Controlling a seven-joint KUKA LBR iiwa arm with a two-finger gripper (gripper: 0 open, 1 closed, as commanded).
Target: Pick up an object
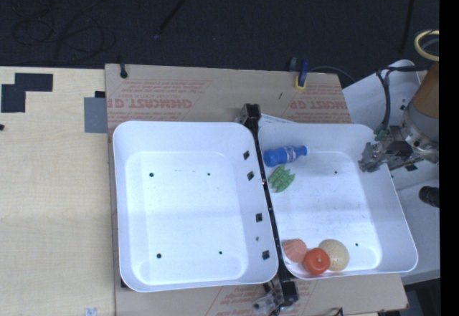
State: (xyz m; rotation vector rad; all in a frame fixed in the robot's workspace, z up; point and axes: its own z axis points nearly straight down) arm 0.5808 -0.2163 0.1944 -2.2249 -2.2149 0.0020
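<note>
In the right bin point(358, 200), a blue bottle point(284, 155) lies on its side near the back left, with a small green leafy piece point(280, 180) just in front of it. At the front of that bin, a pink piece point(294, 248), a red tomato-like ball point(316, 261) and a cream round object point(334, 254) huddle together. My gripper point(379, 152) hangs at the bin's right rim, far from all of these, and nothing shows between its fingers.
The left bin point(186, 200) sits beside the right one, parted by a black clip strip point(259, 185). Both rest on a cardboard sheet point(215, 96). Cables and the arm's orange band point(430, 92) are at the far right.
</note>
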